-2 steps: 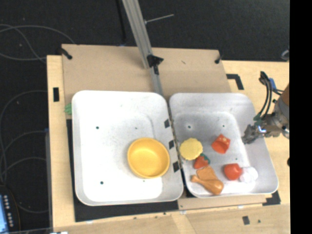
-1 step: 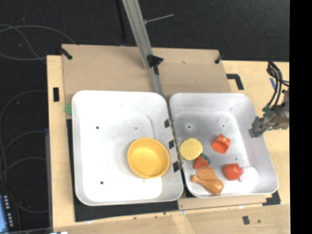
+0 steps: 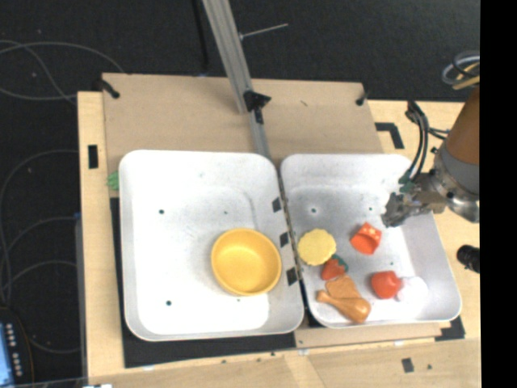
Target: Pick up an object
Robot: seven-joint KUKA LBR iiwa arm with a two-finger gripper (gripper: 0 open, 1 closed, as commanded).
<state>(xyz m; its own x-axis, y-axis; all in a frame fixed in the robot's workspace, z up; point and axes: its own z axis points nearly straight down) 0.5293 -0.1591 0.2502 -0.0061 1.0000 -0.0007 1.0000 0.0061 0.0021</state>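
Overhead view: robot arm's pincer hovers by the right bin's right edge, holding nothing; how far open, can't tell. Nearest pick, an orange toy, sits just left & below it, mid-bin.

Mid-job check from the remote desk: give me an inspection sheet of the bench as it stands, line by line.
Surface: tan bench bearing two white bins side by side, left bin and right bin.
Job's things: yellow bowl in the left bin; in the right bin a yellow round piece, orange-red block, red piece, tan drumstick-shaped toy and a small red-and-green piece.
Clutter: nothing seen.
Grippers: gripper over the right bin's far right part, above the orange-red block; state of the jaws unclear.
Cables: thin wires on the dark floor at left; black cables along the arm.
Surroundings: slanted metal rail above the bins.
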